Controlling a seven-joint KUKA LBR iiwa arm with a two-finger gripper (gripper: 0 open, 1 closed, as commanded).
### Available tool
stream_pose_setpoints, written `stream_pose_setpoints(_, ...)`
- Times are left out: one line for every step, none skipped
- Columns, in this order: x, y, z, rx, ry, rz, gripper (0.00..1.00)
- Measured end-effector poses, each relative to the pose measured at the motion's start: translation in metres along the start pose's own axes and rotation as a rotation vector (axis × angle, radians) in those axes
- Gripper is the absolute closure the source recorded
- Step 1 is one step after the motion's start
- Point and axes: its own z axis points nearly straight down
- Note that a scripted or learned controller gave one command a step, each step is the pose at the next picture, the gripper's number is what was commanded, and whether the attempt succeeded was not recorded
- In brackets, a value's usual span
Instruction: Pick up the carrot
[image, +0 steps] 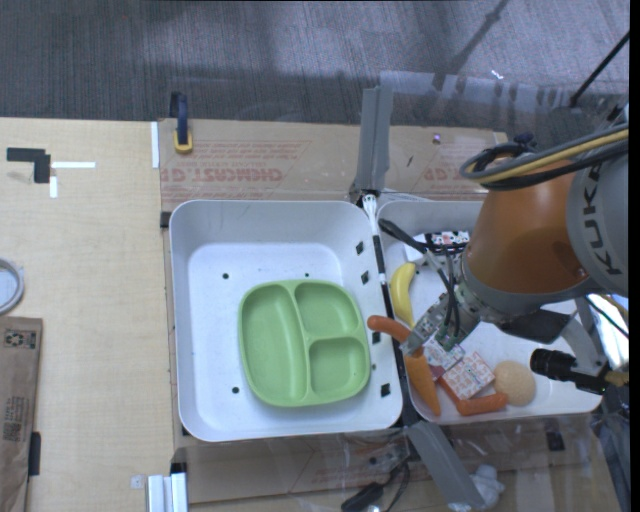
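At the near edge of the surface (80, 300), the front rims of two white bins are seen side by side. The right bin (560, 405) is crowded along its near-left corner. The carrot (421, 384) is found there, lying just inside the left wall of the right bin, close to the divider shared with the left bin (200, 330). Its long axis runs roughly near to far with a slight slant, the narrower end pointing toward the near rim and the thicker end toward the gripper. Little open room is left on its left side, where the wall stands; on its right it is flanked by a patterned white packet (467, 377) and a second orange piece (483, 404) lying crosswise. A pale round item (515, 382) is seen beyond these, toward the right.

The gripper (432, 336) is seen directly above the far end of the carrot, reaching down at a slant from the orange-and-grey arm (525, 245). Whether the fingers are open or closed cannot be told, and no object is seen held between them.

A thin orange-red item (388, 326) lies across the divider just left of the gripper. Farther back, a banana (402, 290) lies along the left wall. In the left bin, a green divided plate (305, 342) is set centrally, with bare white floor all round it.
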Motion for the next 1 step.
stream_pose_setpoints(0.0245, 0.021, 0.0004, 0.001, 0.001, -0.361, 1.0)
